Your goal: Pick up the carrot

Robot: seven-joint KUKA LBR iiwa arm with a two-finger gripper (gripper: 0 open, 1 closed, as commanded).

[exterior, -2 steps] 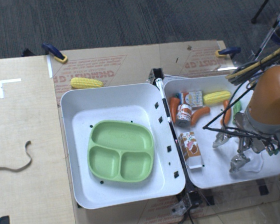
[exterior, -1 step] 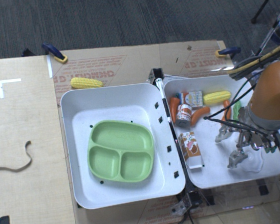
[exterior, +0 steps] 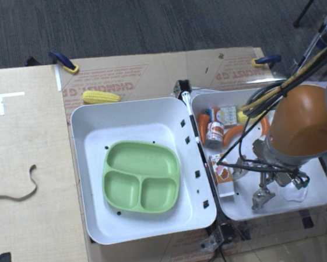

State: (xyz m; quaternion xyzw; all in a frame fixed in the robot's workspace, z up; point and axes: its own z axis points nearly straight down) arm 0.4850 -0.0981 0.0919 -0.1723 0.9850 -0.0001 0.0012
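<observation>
Gripper (exterior: 264, 197): low in the right bin (exterior: 312, 200); we cannot tell its state.
Carrot (exterior: 203, 126): by the left wall.

One camera sits fixed above the surface (exterior: 24, 143), looking down at a slant and far enough to take in both bins (exterior: 93, 182); the arm (exterior: 300, 120) enters from the right.
</observation>
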